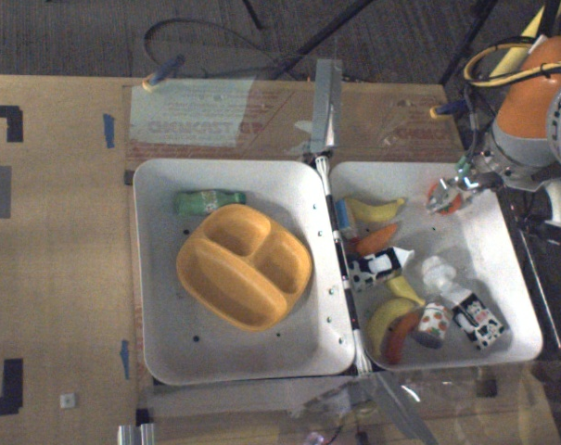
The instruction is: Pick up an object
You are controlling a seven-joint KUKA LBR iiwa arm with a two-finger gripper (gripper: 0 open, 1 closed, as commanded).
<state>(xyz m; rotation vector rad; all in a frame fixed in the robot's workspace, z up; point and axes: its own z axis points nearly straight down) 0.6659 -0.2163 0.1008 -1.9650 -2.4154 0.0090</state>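
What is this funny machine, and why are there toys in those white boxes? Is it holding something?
It's a robot arm, grey and orange, reaching in from the right. One camera above the bench looks down at a slant. At the arm's tip is a gripper, like two fingers, hovering over the right bin's top corner. It's too small and blurry to tell if it holds anything. The left bin has an orange divided plate and a green bottle. The right bin holds toy food: a banana, a carrot and little black-and-white cartons. Its job is to pick one thing up.
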